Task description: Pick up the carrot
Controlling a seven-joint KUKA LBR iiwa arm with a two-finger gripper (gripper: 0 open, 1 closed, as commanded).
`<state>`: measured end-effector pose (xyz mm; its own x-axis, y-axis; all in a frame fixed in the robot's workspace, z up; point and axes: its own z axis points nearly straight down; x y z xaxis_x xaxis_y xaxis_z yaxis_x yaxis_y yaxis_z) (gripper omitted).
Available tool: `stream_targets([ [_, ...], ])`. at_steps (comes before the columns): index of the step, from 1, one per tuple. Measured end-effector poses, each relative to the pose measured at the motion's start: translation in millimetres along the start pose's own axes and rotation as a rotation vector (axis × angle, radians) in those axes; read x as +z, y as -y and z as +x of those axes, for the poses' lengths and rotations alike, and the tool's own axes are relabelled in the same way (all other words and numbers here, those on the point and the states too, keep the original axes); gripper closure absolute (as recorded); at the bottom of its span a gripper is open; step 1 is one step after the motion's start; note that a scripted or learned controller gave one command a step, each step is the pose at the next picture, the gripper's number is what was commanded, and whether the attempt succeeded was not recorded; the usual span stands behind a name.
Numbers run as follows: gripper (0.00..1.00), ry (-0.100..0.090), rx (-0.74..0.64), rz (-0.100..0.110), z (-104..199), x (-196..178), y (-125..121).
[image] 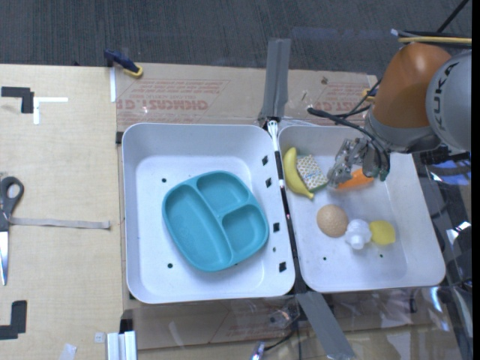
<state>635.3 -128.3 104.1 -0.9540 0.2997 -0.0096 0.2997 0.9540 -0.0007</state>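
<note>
Counts, left to right: 1 pair of scissors (9, 201) at the far left edge of the counter (60, 163), 2 white bins side by side, 1 blue plate (215, 220) w/ 3 compartments, 1 banana (294, 174), 1 patterned sponge-like block (310, 172), 1 egg (331, 220), 1 small white item (358, 234), 1 lemon (382, 232), 1 carrot (354, 180).

Left bin (142, 268) carries the blue plate alone, lying flat and turned at a slant. Right bin (420, 261) carries all the food. Banana lies along its left wall, patterned block just beside it, touching or nearly so. Egg sits lower, toward the bin's middle; white item touches the lemon on its left side, egg just beside them.

Arm (412, 96) reaches in from the right, orange band over the bin's upper right corner, wrist bent down toward the bin floor. Gripper (346, 172) sits low in the upper part of the right bin, its tips down at the carrot's left end. Carrot is an orange sliver lying on the bin floor, sticking out to the right from under the gripper. Can't tell if the gripper is apart or clamped; its body hides the tips and part of the carrot.

Patterned block is near the gripper's left side; egg is below it, apart.
</note>
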Motion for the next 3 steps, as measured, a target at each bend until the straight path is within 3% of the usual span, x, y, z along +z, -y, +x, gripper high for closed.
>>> stream_targets([
  [1,1.00,-0.004,-0.134,-0.003,38,-129,-54],
  [2,1.00,-0.002,-0.081,-0.001,56,1,15],
  [3,1.00,-0.002,-0.208,-0.001,81,-63,115],
])
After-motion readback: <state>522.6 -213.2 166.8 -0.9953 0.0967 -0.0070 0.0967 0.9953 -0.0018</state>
